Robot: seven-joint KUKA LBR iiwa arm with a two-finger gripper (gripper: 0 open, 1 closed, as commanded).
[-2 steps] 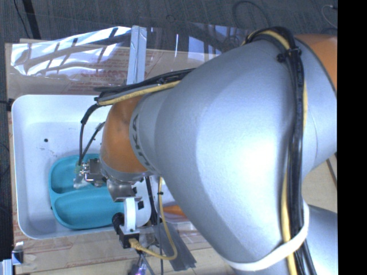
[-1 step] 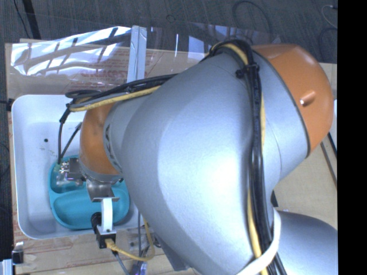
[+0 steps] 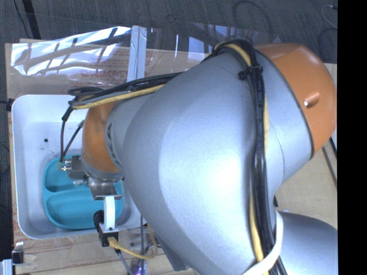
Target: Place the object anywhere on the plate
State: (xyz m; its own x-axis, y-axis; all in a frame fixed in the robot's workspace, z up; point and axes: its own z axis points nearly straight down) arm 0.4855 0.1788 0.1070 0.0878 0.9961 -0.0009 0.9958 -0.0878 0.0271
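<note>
Camera view: arm (image 3: 229, 165) looms over blue plate (image 3: 63, 202) in white bin (image 3: 28, 153), lower left of frame; gripper state cannot tell; risk: any drop lands unseen, possibly off plate.

I see my arm (image 3: 229, 153) blocking most of the left bin (image 3: 26, 153), its far-left floor open beside the blue plate (image 3: 60, 202).

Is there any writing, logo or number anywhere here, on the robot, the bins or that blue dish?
None can be read.
Arm: plain grey and orange, no lettering to be seen.
Blue plate: no marks.
White bin: no label.
Clear sheet behind the bin: faint reddish streaks, too blurred to tell if they are print.
</note>
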